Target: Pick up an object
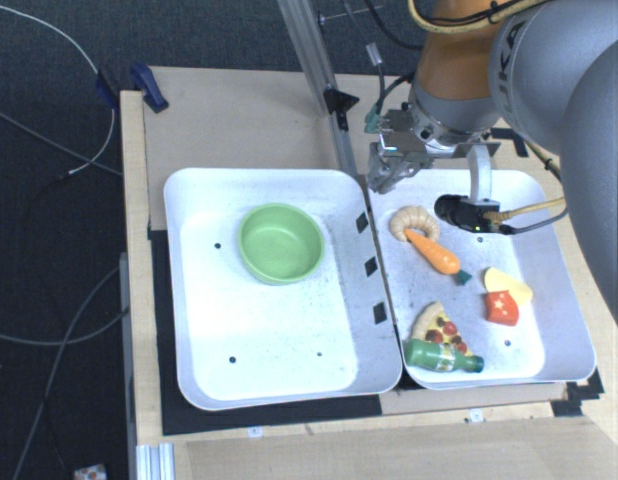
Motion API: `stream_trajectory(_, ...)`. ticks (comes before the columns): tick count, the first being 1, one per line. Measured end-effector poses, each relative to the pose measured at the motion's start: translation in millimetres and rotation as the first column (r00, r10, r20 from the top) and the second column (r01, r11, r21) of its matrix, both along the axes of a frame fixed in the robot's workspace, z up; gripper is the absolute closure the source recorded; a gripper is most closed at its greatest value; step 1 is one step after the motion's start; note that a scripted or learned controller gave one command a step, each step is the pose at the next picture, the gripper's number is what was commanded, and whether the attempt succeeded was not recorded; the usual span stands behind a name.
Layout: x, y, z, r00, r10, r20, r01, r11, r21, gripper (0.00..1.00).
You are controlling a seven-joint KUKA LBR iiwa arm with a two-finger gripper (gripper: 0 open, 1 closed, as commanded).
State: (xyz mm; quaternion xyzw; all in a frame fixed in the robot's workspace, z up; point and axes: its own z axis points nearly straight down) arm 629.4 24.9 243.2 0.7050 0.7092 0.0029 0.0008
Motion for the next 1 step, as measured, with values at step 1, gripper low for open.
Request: stream_trajectory(1, 35.9, 49.6, -1.8, 1.0, 0.0, -0.001, 0.0, 1.0, 0.0, 1.0)
